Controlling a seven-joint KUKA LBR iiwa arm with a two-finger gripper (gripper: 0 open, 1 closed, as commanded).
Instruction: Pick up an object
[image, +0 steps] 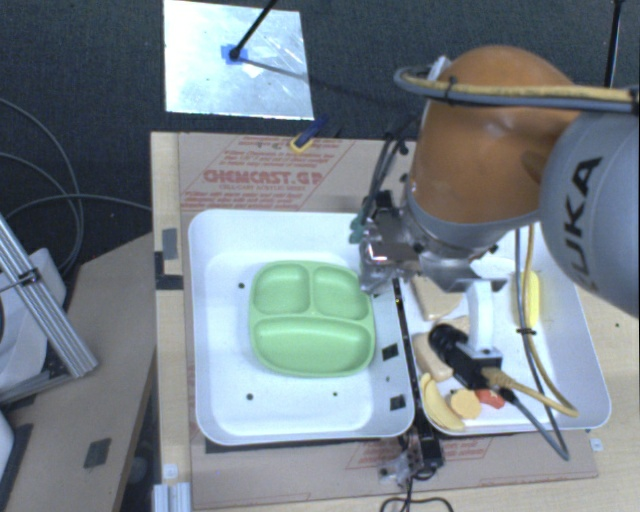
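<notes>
1. Your gripper (383, 255) hangs over the divide between the two bins, tucked under the bulky wrist (470, 150). From this angle you cannot tell whether it is open or closed.
2. The nearest candidate is the green divided plate (310, 320), lying flat in the left bin (215, 300). Its upper right corner sits just beside the gripper and the rest spreads toward 8 o'clock.
3. In the right bin (590, 390), the yellow slices (447, 405) and an orange-red piece (488, 397) cluster at 5 o'clock from the gripper, well apart from it. They are possibly toy food, but too small to be sure.
4. A yellow stick-like piece (531, 300) lies toward 3 o'clock, with its long axis running 12 to 6.
5. For the plate, you likely need only a short shift toward 8 o'clock onto its rim.
</notes>
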